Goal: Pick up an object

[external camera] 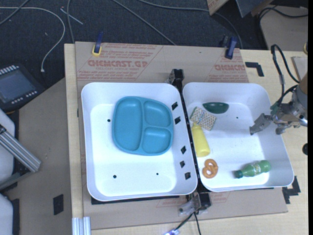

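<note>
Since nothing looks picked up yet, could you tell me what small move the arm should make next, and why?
Probably move the gripper from the right bin's right wall toward the green plastic bottle lying near the front edge; it is the nearest item and lies apart from the others.

The pale wooden bench carries a brown printed cardboard sheet, held at its far edge by a yellow-and-blue clamp and a blue clamp, both far from the two-finger gripper and to its left. On the cardboard sit two shallow white plastic bins: the right bin lies directly beneath the gripper, while the left bin sits well apart from it, beyond a black divider.
</note>
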`<move>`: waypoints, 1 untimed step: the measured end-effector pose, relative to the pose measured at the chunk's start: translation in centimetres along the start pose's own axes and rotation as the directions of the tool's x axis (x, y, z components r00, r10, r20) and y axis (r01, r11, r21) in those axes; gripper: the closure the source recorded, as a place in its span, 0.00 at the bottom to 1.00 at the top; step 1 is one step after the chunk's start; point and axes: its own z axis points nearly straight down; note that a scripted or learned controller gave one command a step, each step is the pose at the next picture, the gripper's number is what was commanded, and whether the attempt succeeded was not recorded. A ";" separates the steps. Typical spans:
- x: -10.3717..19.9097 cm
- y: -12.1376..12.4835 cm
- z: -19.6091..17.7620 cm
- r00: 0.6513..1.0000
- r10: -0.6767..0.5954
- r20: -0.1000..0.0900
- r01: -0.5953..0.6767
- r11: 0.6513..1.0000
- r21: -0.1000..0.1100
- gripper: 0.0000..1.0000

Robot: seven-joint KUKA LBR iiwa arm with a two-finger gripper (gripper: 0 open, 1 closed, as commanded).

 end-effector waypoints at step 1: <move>0.0 0.3 -0.7 1.000 -0.003 0.003 0.003 1.000 -0.012 0.00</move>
